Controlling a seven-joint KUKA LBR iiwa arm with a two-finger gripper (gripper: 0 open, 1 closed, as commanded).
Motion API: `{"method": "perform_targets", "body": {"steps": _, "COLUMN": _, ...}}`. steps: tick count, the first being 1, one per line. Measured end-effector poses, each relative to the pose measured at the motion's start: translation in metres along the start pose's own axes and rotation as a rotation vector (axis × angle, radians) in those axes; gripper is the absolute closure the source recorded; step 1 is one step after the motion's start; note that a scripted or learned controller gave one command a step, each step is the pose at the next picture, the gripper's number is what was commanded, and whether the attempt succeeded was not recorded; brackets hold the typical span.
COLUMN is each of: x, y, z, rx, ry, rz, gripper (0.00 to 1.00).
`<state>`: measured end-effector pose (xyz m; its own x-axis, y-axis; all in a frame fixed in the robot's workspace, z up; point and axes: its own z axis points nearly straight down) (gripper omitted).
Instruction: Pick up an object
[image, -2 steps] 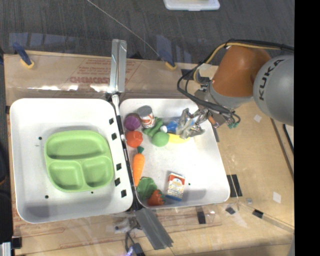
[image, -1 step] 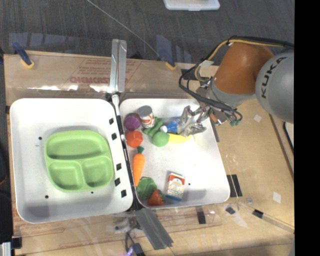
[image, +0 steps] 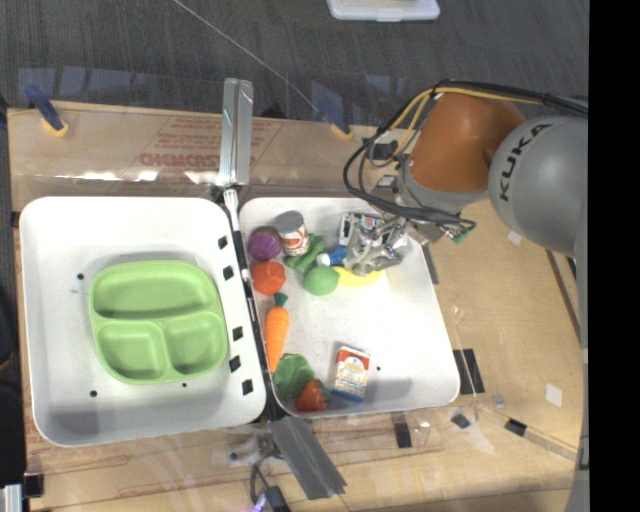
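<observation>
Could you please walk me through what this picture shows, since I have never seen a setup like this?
It is taken by one camera fixed above a bench, looking down at a slant. The grey machine with the orange band is a robot arm reaching in from the right. Its gripper is down in the right white bin, among toy foods: a carrot, a purple piece, a small can, a green ball and a little carton. I cannot tell whether it holds anything. The left white bin contains a green divided plate. The arm's job is to pick up an object.
</observation>
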<state>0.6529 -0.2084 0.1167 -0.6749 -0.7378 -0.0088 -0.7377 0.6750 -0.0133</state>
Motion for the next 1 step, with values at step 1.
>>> {"method": "perform_targets", "body": {"steps": 1, "x": -0.0035, "y": -0.0085, "z": -0.1275, "rx": 0.003, "ry": 0.001, "rz": 0.132, "gripper": 1.00}}
